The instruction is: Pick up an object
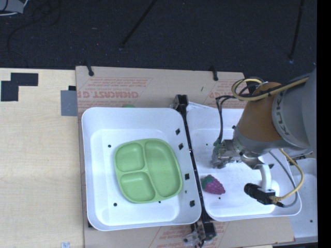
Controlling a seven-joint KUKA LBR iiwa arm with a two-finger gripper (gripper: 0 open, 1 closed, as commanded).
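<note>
Small purple-pink bumpy toy, prob. soft plastic grape bunch (213, 184), lying in right white bin (295, 211), just below-left of jaws (219, 158), apart from them. Jaws' state: can't tell, too blurred. Looks light, squashy, knobbly, so non-slip; best pinched across narrow middle. Green three-compartment plastic plate (148, 170) well left, in other bin.

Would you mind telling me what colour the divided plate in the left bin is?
The divided plate is light green, seen clearly in the camera view.
</note>
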